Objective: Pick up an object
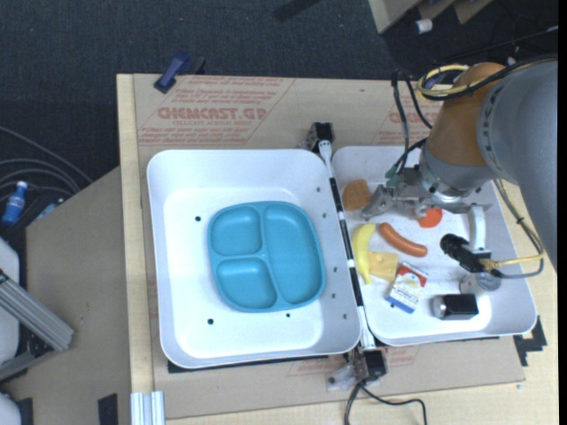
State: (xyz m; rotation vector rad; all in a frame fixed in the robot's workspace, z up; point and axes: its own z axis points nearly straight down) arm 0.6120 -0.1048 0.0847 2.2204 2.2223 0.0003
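1. Carpet (133, 25), dark, surrounds the bench (257, 104), a pale board printed in red, with cables (35, 162) lying off its left side.
2. Bins next: the left bin (177, 184) holds a blue divided plate (266, 255); the right bin (514, 312) holds the small items.
3. My arm (509, 122) reaches over the right bin's far half, orange band (461, 131) above the wrist.
4. My gripper (412, 197) sits low by a brown lump (356, 193) and a red piece (431, 218); I cannot tell how my jaws stand.
5. Sausage (403, 239) lies just in front of my gripper, near but apart, with a banana (361, 251), cheese wedge (383, 264) and small carton (406, 289) beyond it.
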